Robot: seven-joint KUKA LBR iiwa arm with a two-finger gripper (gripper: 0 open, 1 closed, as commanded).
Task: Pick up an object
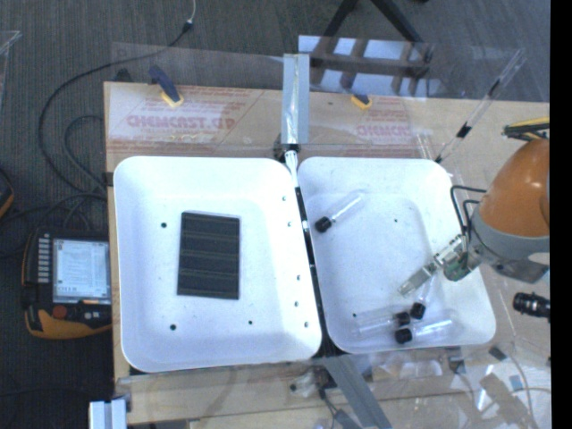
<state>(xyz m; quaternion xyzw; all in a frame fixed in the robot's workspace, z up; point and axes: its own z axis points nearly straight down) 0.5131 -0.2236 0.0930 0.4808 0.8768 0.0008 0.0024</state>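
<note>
Nearest the camera, in the right shallow white bin (465,329), two clear plastic tubes with black caps (399,323) lie close together by the near rim, their caps side by side towards the middle of the bin's near part. Just beyond them and slightly to the right, the two-finger gripper (420,280) reaches in low over the bin floor from the right, slanting down to the left; whether its fingers are spread or pressed together cannot be told from this view, and nothing can be made out between them. Behind it, at the right edge, sits the grey and orange arm (517,206), its rounded orange band above the grey wrist. Across the divide, the left shallow white bin (143,195) holds a dark ribbed rectangular slab (209,255) lying flat near its middle, well apart from every wall. To the left of that bin, on the floor, rests a handheld control pendant with an orange casing and a pale screen (67,282). Further back in the right bin, a third clear tube with a black cap (336,213) lies tilted near the bin's left wall, well apart from the gripper. At the far side, two yellow-tipped clamps (165,86) grip the brown board (223,119) beneath the bins.
</note>
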